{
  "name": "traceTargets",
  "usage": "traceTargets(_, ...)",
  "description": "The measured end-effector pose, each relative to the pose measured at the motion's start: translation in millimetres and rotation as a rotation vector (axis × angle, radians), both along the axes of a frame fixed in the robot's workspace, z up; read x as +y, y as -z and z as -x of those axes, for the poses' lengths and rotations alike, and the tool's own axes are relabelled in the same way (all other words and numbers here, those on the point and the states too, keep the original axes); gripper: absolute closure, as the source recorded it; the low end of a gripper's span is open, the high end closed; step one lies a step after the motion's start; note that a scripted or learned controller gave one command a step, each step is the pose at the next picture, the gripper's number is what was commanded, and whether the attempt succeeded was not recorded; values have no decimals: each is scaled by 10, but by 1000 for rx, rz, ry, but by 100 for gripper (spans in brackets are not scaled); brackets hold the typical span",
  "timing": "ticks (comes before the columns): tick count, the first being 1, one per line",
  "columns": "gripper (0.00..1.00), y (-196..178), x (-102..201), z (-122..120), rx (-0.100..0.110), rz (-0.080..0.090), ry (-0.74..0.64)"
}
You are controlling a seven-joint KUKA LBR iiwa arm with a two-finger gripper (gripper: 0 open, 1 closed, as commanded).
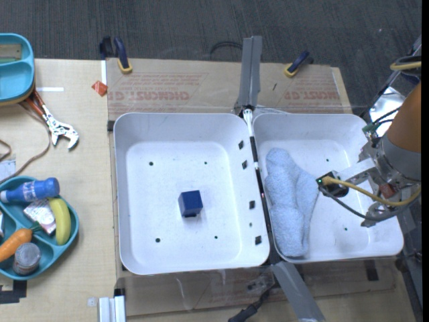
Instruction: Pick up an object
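A small dark blue cube [191, 203] sits on the floor of the left white bin [134, 180], a little below its middle. A pale blue folded towel [288, 203] lies along the left side of the right white bin [348, 243]. My gripper [377, 196] hangs over the right bin's right side, near its rim, to the right of the towel and apart from it. Nothing shows held at the gripper. The cube is far to its left, across the wall between the bins.
Left of the bins on the bench are a wrench [59, 131], a teal tray [15, 69] and a teal plate [67, 243] with a banana, a bottle and other items. Clamps [120, 56] hold the cardboard at the back.
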State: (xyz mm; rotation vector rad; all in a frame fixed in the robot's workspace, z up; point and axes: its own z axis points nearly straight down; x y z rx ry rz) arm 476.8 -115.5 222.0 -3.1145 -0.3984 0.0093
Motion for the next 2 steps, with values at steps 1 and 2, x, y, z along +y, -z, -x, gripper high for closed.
traceTargets(1,0,118,-490,-137,-1,0,-184)
traceTargets(2,0,132,-897,-328,-2,0,-94)
